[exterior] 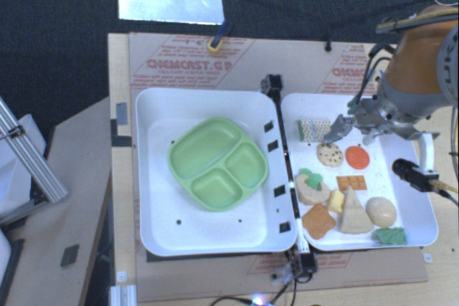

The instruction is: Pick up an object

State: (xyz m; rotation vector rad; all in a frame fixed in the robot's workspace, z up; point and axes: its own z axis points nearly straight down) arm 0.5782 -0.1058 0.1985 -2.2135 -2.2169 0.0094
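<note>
Here the gripper [343, 127] hovers with fingers spread over the cookie [330, 154], tomato slice [357, 157] beside

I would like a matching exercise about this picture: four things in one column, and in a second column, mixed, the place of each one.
Things:
1. green divided plate
2. cookie
3. red round piece
4. green leafy piece

Places:
A. near corner of the right bin
B. directly right of the cookie
C. in the left bin
D. just below the gripper

Pairs: 1-C, 2-D, 3-B, 4-A
</note>
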